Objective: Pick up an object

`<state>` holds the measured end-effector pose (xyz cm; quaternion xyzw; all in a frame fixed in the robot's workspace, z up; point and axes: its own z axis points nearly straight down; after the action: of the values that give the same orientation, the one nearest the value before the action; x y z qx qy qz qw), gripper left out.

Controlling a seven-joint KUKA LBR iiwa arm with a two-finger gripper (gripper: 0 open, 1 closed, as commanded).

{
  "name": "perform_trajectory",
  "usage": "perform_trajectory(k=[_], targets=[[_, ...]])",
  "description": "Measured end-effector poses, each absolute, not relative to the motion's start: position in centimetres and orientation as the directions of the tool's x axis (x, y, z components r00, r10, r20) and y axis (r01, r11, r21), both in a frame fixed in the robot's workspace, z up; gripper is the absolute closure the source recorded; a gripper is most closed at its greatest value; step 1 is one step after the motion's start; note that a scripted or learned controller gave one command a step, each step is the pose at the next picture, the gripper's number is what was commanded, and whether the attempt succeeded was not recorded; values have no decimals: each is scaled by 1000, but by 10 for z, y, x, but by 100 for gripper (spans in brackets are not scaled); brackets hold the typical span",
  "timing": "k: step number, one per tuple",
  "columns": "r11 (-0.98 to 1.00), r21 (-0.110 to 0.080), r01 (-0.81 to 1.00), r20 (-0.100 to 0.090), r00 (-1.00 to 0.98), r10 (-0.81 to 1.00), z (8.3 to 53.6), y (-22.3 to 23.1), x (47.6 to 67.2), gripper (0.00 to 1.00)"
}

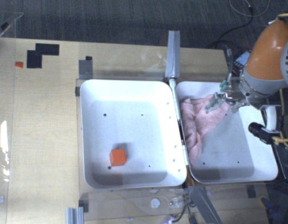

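While the grey arm (274, 55) with its orange band is reaching in from the right, the claw (221, 101) is hanging over the upper left part of the right-hand bin (242, 169), at the top edge of a pink cloth (196, 122). Its thin fingers (213, 105) are pointing left and down toward the cloth and are lying against its upper right corner, where the fabric is rising toward them. Whether the fingers are gripping a fold or merely touching it cannot be told, nor how wide they are standing, since the metal parts are small and blurring into the fabric.

The pink cloth is lying crumpled along the left wall of the right-hand bin, running from near the top edge down past the middle, just beside the divider between the bins.

An orange block (118, 157) is sitting in the left-hand bin (129, 90), toward its lower left, well apart from the claw and the cloth. Both bins are resting side by side on the pale wooden surface (41, 139), where black markers (40, 54) and a small orange square (19, 65) are lying near the upper left corner.
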<state>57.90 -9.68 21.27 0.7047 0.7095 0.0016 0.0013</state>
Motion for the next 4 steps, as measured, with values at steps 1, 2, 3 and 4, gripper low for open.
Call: perform_trajectory(k=[1,2,3,4], targets=[[51,4,999,-1,-51,999,152,-111,621,0],[135,12,991,-4,-134,991,92,-167,636,0],[311,14,950,-7,-310,951,91,-131,651,0],[609,-18,793,7,-609,793,90,-122,665,0]])
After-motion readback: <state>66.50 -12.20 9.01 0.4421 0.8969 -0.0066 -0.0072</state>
